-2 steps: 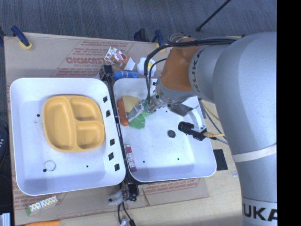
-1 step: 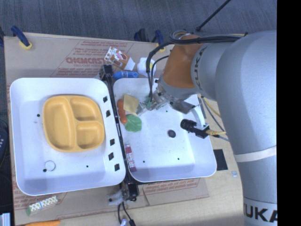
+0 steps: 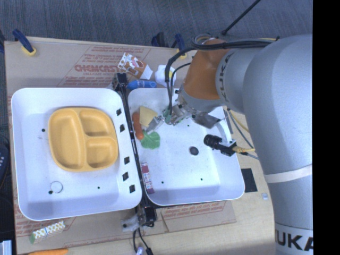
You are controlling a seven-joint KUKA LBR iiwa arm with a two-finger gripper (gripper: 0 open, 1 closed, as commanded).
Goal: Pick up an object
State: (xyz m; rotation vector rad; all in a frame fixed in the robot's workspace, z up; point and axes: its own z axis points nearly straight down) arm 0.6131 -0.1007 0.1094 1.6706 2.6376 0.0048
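- Currently we are seeing the gripper (image 3: 161, 122) hanging low over the left part of the right bin (image 3: 212, 187), just beside a small cluster of objects; whether it is apart or together we cannot tell, and nothing is visibly clamped in it.
- We are counting three objects in that cluster: one green piece (image 3: 151, 140), one pale yellow wedge (image 3: 147, 113), one orange-red piece (image 3: 137, 125) against the bin's left wall.
- We are judging the green piece the likeliest target: it is looking small, light and rounded, possibly soft plastic, so it may be slipping or rolling under a pinch. Taking it across its narrow width from above seems best.
- We are noting the yellow wedge as stiff-looking with flat faces, an easier hold.
- We are counting two bins; the left bin (image 3: 21, 142) is carrying one yellow divided tray (image 3: 82, 138).
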